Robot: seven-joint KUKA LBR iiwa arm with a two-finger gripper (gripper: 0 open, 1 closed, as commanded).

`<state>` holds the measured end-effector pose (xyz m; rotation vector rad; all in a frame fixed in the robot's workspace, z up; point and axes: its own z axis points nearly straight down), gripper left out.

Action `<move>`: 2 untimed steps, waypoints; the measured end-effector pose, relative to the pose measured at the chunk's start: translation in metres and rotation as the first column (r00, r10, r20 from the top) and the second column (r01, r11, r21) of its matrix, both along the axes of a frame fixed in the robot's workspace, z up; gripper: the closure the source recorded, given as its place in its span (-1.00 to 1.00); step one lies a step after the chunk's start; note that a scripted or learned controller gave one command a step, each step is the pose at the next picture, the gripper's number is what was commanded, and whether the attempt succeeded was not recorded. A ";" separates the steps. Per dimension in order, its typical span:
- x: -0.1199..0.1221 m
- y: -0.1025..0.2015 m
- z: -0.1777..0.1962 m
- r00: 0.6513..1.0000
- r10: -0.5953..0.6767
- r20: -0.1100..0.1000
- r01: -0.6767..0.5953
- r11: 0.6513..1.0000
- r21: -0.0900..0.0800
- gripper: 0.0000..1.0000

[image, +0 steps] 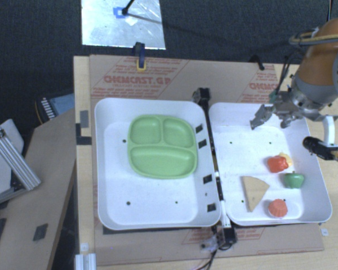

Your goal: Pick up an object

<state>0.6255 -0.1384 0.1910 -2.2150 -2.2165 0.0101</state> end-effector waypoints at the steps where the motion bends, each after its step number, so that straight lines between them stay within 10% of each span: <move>1: 0.003 0.000 0.007 1.000 0.002 0.012 -0.002 1.000 -0.002 -1.00; 2: 0.000 0.010 -0.043 1.000 0.005 0.009 -0.005 1.000 -0.001 -1.00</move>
